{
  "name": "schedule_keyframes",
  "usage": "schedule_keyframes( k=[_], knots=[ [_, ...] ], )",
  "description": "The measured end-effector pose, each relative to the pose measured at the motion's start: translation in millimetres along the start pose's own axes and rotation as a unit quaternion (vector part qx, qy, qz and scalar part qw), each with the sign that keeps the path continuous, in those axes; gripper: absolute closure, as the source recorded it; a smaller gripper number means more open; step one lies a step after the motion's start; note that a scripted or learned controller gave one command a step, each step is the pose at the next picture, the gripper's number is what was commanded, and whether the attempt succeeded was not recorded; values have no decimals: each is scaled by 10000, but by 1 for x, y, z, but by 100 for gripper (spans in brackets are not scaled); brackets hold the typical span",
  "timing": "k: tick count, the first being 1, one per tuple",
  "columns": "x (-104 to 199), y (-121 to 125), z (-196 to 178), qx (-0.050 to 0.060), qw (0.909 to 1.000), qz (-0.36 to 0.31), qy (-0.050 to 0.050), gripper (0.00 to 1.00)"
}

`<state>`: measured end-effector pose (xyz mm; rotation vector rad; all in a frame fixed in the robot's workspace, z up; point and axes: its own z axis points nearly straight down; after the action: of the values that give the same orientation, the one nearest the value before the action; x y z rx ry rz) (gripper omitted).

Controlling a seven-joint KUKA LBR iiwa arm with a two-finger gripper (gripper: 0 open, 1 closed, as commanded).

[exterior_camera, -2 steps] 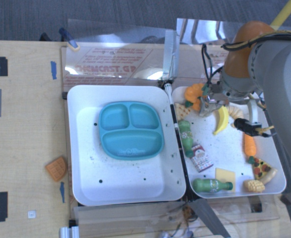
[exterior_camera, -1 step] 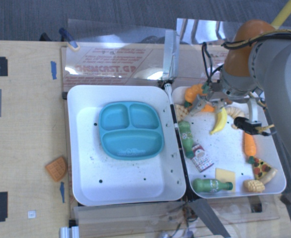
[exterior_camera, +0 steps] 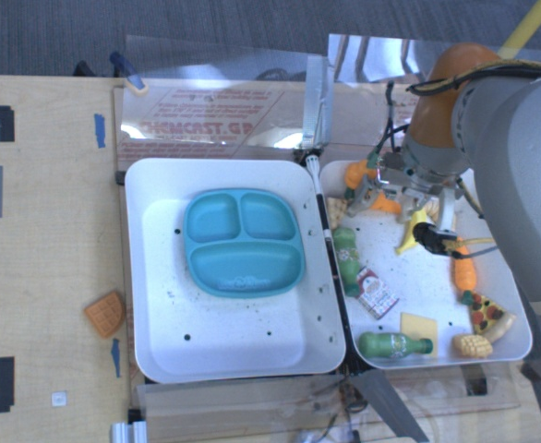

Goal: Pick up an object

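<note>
My gripper (exterior_camera: 405, 192) hangs over the back part of the right bin (exterior_camera: 520, 340), under the grey arm with its orange band. Just below it lie a yellow banana (exterior_camera: 407, 235) and a small orange piece (exterior_camera: 386, 204). An orange toy (exterior_camera: 355, 175) sits at the bin's back left corner. Farther forward are a carrot (exterior_camera: 464, 271), a pizza slice (exterior_camera: 488, 317), a corn cob (exterior_camera: 473, 345), a yellow cheese block (exterior_camera: 418, 324), a green bottle (exterior_camera: 395, 344), a red and white packet (exterior_camera: 377, 293) and a green item (exterior_camera: 346, 253).
The left bin (exterior_camera: 150, 275) holds a blue divided plate (exterior_camera: 244, 243). A brown waffle-like piece (exterior_camera: 105, 313) lies on the bench left of the bins. Clear plastic sheeting (exterior_camera: 215, 109) stands behind the bins.
</note>
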<state>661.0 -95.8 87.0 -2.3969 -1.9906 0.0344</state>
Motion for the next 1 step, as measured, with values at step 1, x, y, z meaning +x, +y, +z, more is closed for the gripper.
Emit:
schedule_keyframes(
  k=[1],
  knots=[
    [1,0,-11,4,10000,-17,-14,100]
  ],
)
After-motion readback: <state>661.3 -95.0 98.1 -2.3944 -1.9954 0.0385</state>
